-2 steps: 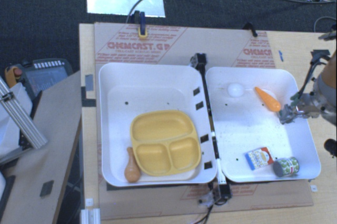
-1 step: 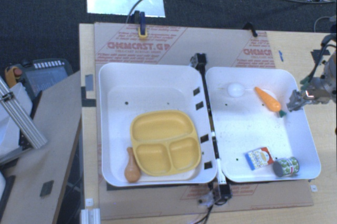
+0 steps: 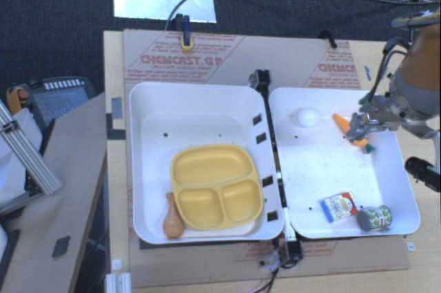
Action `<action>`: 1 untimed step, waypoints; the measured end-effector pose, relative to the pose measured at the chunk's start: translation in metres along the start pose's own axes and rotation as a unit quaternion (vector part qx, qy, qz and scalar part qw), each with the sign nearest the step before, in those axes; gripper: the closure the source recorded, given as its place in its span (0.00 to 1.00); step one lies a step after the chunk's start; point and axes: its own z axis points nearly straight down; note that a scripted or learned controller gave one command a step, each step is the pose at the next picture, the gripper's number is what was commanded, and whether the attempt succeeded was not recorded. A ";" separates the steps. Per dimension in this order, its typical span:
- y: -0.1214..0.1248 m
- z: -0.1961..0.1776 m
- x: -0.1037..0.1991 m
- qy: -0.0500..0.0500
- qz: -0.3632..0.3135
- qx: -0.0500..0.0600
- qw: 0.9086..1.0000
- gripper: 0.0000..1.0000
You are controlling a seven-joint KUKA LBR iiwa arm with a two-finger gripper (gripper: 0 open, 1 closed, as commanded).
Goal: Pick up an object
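Green-labelled metal can [image 3: 374, 218] lies at the right bin's [image 3: 406, 181] near corner, just beside a small red-and-blue carton [image 3: 338, 207]. Left bin [image 3: 148, 112] holds 1 yellow 3-compartment plastic tray [image 3: 216, 185] and a wooden spoon [image 3: 172, 217]. Farther back, the gripper [image 3: 362, 127] sits at an orange toy carrot [image 3: 349, 130]; whether it grips it I cannot tell. A white egg [image 3: 307, 118] rests nearby.

A divided tray [image 3: 215, 183] lies in the left bin [image 3: 148, 105]; an egg [image 3: 307, 118], box [image 3: 338, 207] and can [image 3: 374, 218] lie in the right bin [image 3: 324, 167].

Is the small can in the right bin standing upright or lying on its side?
On its side. The can shows its label along its length and one round end, near the right bin's front corner, beside the small carton.
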 end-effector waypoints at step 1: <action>0.010 -0.003 0.048 0.000 0.000 0.000 1.000 1.00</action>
